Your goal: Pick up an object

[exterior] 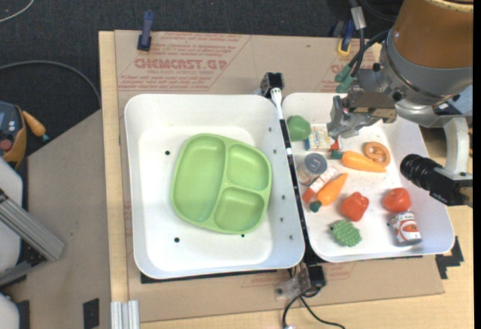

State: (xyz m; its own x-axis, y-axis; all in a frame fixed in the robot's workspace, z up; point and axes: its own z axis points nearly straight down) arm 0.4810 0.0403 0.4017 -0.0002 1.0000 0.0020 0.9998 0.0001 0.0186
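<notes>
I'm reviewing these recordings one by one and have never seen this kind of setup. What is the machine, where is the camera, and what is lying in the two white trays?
The machine is a single robot arm, grey with an orange band, reaching in from the right. Its gripper hangs low over the right bin; nothing can be seen held in it. The one camera is fixed above the bench and looks down at a slant. The left bin holds a green divided plate. The right bin holds toy food and small items: a green ball-like piece, two carrots, a small can, two red tomato-like pieces, a green knobbly piece and a small red-and-white container.
</notes>
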